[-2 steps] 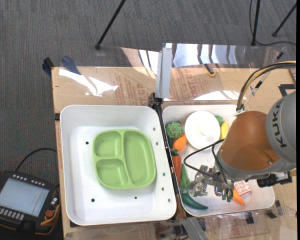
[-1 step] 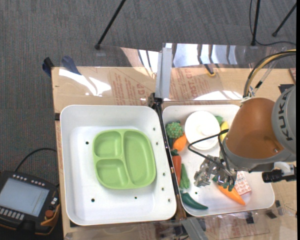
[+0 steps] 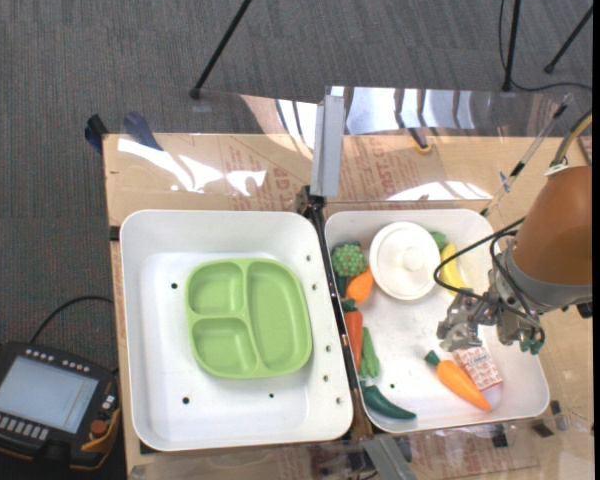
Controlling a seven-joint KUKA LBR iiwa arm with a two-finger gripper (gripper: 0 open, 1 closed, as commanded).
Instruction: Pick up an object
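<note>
The gripper [image 3: 467, 320] hangs low inside the right bin [image 3: 410, 393], just beside the white bowl [image 3: 405, 259] on its right-hand side, with the orange band of the arm [image 3: 560, 230] looming above it. Whether the claw is spread or closed I cannot tell from here; nothing shows clearly between its tips.

Right under the claw lies a small red-and-white packet [image 3: 479, 366], and touching the packet on its near side is a toy carrot [image 3: 460, 382] with a green stub at its upper left end. A yellow piece [image 3: 450, 266] peeks out just right of the white bowl, partly behind a black cable.

Left of the white bowl, along the bin's left wall, sits a run of toy vegetables: a green broccoli head [image 3: 348, 260] touching the bowl's left rim, a small orange piece [image 3: 359, 286] just below it, then a longer orange carrot [image 3: 353, 330], a slim green pod [image 3: 369, 354], and a dark green pepper [image 3: 385, 402] nearest the front edge.

Well apart from the bowl, in the left bin [image 3: 150, 368], a light green divided plate [image 3: 247, 317] lies flat with three compartments.
</note>
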